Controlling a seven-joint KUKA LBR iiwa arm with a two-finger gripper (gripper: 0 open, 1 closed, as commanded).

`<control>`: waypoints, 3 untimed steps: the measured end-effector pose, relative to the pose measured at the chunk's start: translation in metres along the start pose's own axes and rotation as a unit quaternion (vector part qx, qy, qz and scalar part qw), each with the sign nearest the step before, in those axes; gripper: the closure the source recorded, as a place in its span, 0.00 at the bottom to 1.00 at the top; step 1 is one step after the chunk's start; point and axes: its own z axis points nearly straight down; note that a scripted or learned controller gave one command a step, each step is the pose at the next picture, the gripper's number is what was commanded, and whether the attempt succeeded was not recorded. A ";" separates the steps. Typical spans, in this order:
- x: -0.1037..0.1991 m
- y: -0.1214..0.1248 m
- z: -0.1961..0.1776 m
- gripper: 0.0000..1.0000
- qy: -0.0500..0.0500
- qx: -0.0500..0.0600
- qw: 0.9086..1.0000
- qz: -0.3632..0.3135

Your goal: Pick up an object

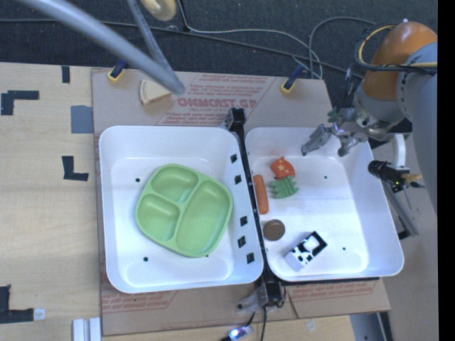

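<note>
Well off to the hand's [328, 139] left, the left bin [114, 190] holds a smooth, pale green plastic tray [185, 209] with rounded corners and three moulded compartments, lying flat and tilted on the bin floor. Both bins are shallow, glossy white and rounded at the rims, sitting on a brown cardboard sheet [213, 94] over the wooden bench [43, 212].

Closer in, in the right bin [370, 212], a slim orange carrot-like piece [261, 193] lies against the left wall, its long axis running from near to far edge. Just right of it sit a small red, strawberry-shaped toy [283, 168] and a knobbly green piece [284, 187], touching each other. Below them lie a flat brown disc [274, 229] and a white block with black patches [306, 250], its long axis slanting up to the right.

The hand hangs over the bin's far right corner, metallic fingers spread apart, gripping nothing, up and right of the toys.
</note>
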 end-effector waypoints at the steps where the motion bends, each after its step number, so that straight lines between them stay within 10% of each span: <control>1: 0.001 -0.001 0.054 0.00 0.000 -0.001 1.000 -0.001; 2: 0.001 0.001 0.040 1.00 -0.001 -0.003 1.000 -0.002; 3: -0.004 -0.007 -0.011 1.00 0.000 -0.005 1.000 0.000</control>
